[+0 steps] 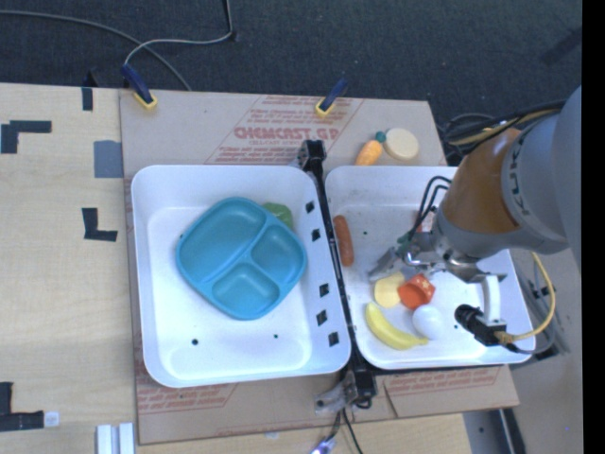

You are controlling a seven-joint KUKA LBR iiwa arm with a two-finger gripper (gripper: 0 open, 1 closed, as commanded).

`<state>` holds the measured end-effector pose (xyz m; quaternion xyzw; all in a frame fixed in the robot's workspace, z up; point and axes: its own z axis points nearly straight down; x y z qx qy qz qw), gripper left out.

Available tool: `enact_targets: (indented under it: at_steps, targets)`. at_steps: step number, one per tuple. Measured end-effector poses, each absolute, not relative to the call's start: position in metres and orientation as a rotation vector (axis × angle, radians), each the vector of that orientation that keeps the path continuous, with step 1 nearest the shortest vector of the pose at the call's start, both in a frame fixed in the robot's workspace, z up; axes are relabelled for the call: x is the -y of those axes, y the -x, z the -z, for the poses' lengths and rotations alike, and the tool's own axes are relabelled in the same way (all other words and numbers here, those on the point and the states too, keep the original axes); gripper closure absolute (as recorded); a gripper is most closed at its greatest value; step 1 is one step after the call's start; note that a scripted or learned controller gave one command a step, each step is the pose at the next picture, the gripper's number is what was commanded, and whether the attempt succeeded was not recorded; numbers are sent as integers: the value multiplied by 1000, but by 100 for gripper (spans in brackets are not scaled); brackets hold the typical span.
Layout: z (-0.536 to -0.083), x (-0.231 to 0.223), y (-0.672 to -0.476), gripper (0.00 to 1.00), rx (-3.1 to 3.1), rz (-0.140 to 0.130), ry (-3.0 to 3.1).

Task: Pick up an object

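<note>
Claw (402,261) above crowded right bin (378,185)

The arm (558,183) is a grey cylinder with a broad orange band (480,192), black and yellow cables looping beside it.

Landmark: right white bin (378,185).
Small red-orange rounded toy (415,293) near bin's middle, touching pale yellow rounded piece (387,292) on its left.
White egg-shaped object (427,323) just below red one.
Yellow plastic banana (390,330) along bin's near side, lying flat.
Orange-brown sausage (343,239) against bin's left wall, lengthwise.
</note>
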<state>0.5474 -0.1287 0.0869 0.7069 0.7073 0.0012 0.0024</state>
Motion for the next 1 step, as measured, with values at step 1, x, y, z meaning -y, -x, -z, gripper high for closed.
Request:
enact_targets:
  at_steps: [1]
  targets:
    - [-87,145,-529,0,-2219,-6,-2215]
